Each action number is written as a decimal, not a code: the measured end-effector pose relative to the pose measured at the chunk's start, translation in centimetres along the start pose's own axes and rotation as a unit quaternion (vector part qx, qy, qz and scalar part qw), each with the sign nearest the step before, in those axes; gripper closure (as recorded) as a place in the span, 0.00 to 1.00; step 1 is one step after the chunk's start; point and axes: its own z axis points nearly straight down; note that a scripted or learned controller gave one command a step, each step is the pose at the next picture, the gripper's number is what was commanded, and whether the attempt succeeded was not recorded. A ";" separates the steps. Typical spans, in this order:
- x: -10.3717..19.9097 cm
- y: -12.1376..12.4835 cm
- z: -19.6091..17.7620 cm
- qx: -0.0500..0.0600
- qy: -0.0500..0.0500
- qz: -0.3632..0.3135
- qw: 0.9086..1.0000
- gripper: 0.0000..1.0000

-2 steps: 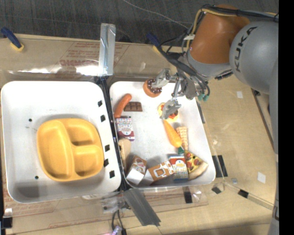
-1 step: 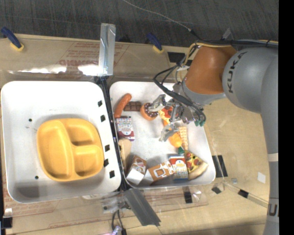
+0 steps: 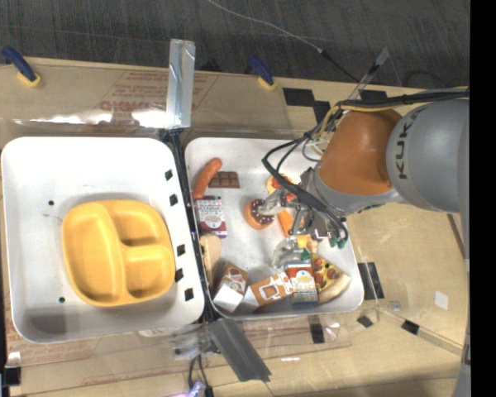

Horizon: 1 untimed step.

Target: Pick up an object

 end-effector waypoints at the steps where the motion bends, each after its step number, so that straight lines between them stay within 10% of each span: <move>1: 2.7 -1.2 -0.1 0.000 -0.001 -0.003 1.000 0.00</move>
